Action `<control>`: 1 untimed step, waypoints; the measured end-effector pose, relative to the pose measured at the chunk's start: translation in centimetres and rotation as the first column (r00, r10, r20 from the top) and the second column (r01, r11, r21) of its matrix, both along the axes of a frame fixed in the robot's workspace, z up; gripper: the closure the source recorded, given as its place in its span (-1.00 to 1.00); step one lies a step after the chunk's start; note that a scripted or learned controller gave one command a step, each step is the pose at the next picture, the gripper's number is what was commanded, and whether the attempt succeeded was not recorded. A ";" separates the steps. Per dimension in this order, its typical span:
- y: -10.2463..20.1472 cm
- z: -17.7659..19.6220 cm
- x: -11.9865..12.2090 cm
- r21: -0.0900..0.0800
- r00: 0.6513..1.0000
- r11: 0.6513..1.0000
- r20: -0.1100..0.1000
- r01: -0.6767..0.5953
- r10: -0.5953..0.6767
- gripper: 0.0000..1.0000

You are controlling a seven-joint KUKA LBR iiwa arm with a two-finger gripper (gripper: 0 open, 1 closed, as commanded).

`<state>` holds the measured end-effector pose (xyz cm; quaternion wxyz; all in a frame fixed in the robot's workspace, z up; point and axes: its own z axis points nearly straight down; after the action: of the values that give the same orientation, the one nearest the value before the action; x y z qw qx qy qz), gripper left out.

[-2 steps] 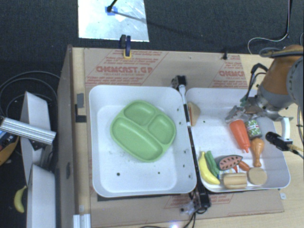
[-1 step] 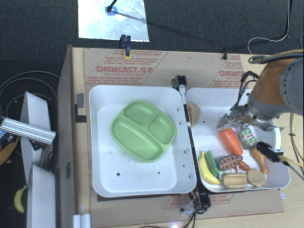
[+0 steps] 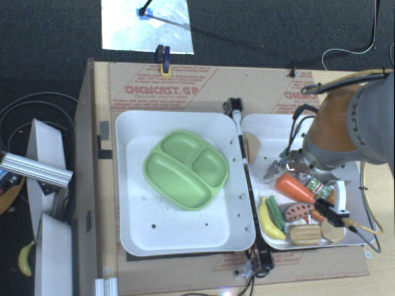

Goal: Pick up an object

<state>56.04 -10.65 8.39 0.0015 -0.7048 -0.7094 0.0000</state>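
Gripper (image 3: pixel 276 168) sits low in the right bin (image 3: pixel 265 131), metal fingers pointing left, tips just beside the orange carrot (image 3: pixel 295 188). Nothing seen between the fingers; can't tell if they're wide or narrow, too small and blurred. Grey arm w/ orange band (image 3: pixel 333 119) comes in from the right, covering much of that bin.

Task objs are all in the right bin, front half: carrot lying diagonal just below the gripper, a yellow banana (image 3: pixel 270 219) along the left wall, a green veg (image 3: pixel 275 211) touching it, a dark reddish piece (image 3: pixel 299 211) next to that, a tan wooden block (image 3: pixel 304 234) at the front edge. A small item w/ green-white label (image 3: pixel 321 187) is by the carrot's right end; text unreadable. A tan rounded piece (image 3: pixel 252 145) rests at the bin's left wall, farther back.

Left bin (image 3: pixel 133 159) holds a green divided plate (image 3: pixel 185 169), 3 compartments, tilted diag.

Bins rest on a cardboard sheet (image 3: pixel 185 82) w/ red print; "CHEMCAST GP" readable at the back left, same print partly visible back right. A yellow-blue clamp (image 3: pixel 163 59) grips the back edge. Dark carpet around, shiny sheet (image 3: pixel 147 17) behind.
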 end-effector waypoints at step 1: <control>-0.3 1.1 0.2 -0.003 1.000 1.000 0.006 0.003 -0.003 1.00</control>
<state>56.28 -10.98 9.48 -0.0014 -0.7057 -0.7085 -0.0011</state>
